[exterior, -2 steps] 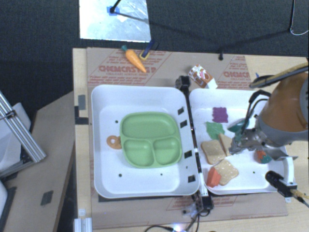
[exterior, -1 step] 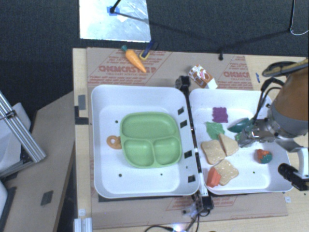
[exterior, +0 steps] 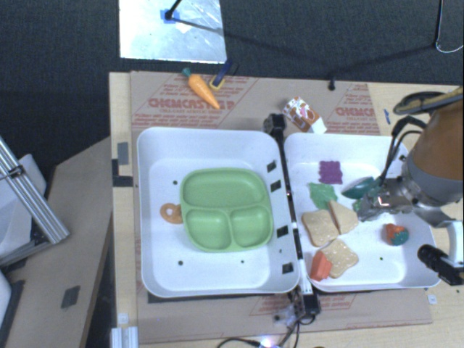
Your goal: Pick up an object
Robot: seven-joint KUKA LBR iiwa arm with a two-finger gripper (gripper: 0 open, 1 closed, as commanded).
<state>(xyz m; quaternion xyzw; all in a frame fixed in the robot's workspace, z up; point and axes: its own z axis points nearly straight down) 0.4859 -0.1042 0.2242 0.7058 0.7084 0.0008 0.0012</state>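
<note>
The right bin point(exterior: 362, 145) holds several toy foods. Among them are a purple piece point(exterior: 330, 171), a green leaf point(exterior: 321, 193), a teal piece point(exterior: 357, 189), tan bread slices point(exterior: 320, 228) point(exterior: 340, 256), an orange-red piece point(exterior: 320, 266) and a red and green piece point(exterior: 396, 233). My gripper point(exterior: 375, 204) is low over the middle of this bin, just right of the teal piece and the wedge-shaped slice point(exterior: 343, 217). Nothing visibly sits between its fingers. The grey arm point(exterior: 437, 162) comes in from the right.
The left bin point(exterior: 156, 259) holds a green divided plate point(exterior: 225, 209) and a small orange ring point(exterior: 172, 213). Behind the bins on the cardboard lie a toy carrot point(exterior: 203, 90) and a small printed packet point(exterior: 304, 114). A foil sheet point(exterior: 172, 20) lies farther back.
</note>
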